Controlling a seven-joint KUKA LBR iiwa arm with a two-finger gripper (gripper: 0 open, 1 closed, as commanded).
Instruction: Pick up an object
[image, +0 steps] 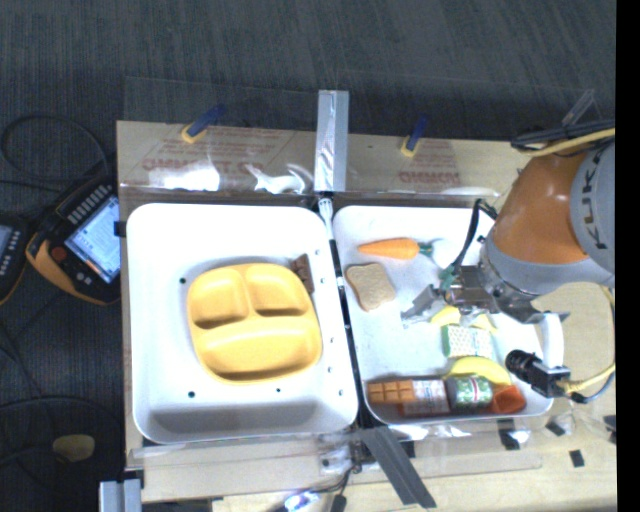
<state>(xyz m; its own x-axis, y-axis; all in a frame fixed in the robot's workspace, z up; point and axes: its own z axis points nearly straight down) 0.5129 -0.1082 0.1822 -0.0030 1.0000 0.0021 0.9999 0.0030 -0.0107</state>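
From my seat I see the arm (545, 225) reaching in from the right over the right bin (400, 350), its pincer (432, 303) low over the middle of that bin. I cannot tell how its fingers stand; the metal parts there blur together, and nothing is visibly caught in it.

The things for picking all lie in the right bin. A toy carrot (388, 248) lies crosswise near the far wall, with a small gap to the rim. A slice of toast (372, 286) sits just below it, close to the divider between the bins. A bottle (432, 394) lies on its side along the near wall, nearly touching it, so there is little room on that side. A yellow banana-like piece (478, 368) rests just above the bottle's capped end, and a pale green-and-yellow item (462, 338) lies right under the wrist, partly hidden.

The open floor is the patch between toast, pincer and bottle.

The left bin (160, 300) holds a yellow divided tray (255, 320), roughly centred, with clear white margin on its left and near sides. A small brown piece (302, 270) sits at the tray's far right corner, by the divider.

On the tabletop (160, 150) beyond the bins, tape and plastic sheeting run along the far edge.
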